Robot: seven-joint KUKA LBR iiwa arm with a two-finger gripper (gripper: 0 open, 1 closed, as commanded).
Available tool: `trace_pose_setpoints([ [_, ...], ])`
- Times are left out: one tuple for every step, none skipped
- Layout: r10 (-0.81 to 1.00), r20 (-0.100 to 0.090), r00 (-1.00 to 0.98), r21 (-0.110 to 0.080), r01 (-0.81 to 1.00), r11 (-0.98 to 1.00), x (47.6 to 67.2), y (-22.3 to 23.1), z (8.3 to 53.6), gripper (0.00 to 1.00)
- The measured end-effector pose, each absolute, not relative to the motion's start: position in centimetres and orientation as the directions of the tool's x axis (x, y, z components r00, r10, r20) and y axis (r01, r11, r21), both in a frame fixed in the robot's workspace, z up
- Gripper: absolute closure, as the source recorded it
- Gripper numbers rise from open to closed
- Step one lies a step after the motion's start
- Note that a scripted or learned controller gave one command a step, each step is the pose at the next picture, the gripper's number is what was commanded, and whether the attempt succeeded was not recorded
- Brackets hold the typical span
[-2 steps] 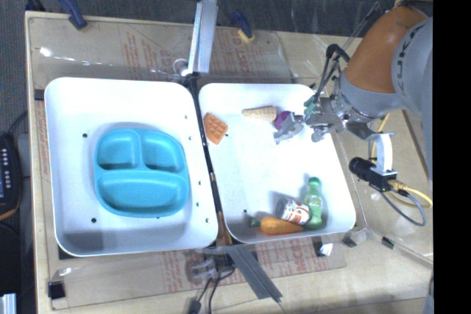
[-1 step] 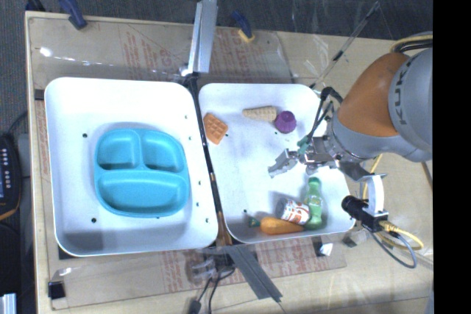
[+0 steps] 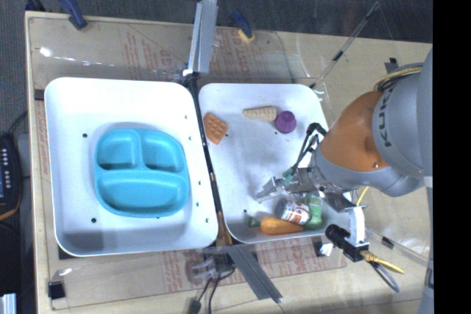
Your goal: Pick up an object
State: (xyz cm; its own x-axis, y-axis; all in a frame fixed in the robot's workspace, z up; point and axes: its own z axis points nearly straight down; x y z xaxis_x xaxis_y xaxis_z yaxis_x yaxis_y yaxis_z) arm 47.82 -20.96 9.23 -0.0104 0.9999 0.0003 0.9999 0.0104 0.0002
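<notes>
The jaws (image 3: 283,184) sit low in the right bin (image 3: 243,158), at about five o'clock, above the carrot (image 3: 280,226) and can (image 3: 296,215); their state I cannot tell. Nothing looks lifted yet.

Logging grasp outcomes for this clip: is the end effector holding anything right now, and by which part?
It cannot be told. The end effector is low in the right bin, just above the can and carrot, with nothing visibly gripped.
</notes>
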Motion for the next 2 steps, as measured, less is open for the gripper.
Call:
trace_pose_setpoints([
  [1.0, -0.002, -0.017, 0.003, 1.0, 0.017, 48.0, -21.0, 10.3, 1.0],
  [1.0, 0.0, -0.009, 0.001, 1.0, 0.009, 52.2, -21.0, 22.3, 1.0],
])
